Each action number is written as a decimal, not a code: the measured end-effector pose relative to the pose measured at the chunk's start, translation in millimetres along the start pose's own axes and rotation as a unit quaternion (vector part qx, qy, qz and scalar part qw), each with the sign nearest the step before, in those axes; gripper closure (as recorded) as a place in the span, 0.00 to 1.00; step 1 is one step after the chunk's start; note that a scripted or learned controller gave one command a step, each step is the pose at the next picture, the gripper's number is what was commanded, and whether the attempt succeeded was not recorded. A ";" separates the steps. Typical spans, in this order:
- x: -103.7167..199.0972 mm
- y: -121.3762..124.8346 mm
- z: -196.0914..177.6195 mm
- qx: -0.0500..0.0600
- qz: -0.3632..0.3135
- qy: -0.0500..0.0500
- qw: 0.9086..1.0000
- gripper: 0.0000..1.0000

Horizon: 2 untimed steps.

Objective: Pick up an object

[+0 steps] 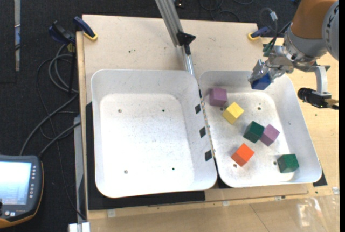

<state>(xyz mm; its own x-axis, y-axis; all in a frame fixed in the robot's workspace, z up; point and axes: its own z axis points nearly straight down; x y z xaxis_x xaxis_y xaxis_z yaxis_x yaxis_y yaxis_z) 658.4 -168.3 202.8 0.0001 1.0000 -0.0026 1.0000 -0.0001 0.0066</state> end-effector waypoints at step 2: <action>45.6 -24.3 -36.2 0.004 -0.003 0.002 1.000 1.00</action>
